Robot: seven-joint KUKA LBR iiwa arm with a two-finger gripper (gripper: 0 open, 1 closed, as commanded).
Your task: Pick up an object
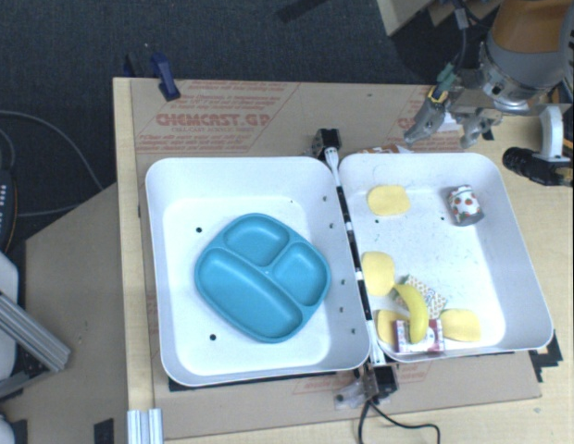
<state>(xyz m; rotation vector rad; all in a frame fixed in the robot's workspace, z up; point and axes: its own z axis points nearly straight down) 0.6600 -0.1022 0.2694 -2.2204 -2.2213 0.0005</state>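
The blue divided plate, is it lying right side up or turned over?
Right side up. The blue divided plate lies flat in the left bin, and its three hollow compartments face upward.

A cardboard-topped bench (268, 118) bears two white bins, left (176, 248) and right (518, 248), touching.

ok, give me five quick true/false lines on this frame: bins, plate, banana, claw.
1. The blue divided plate lies in the left bin. True.
2. The banana lies in the left bin. False: it lies in the right bin, near the front edge.
3. The claw holds the banana. False: nothing shows between its fingers, and it hangs over the right bin's far rim.
4. A small white ball with red marks sits in the right bin's far part. True.
5. The plate has one compartment. False: it has three.
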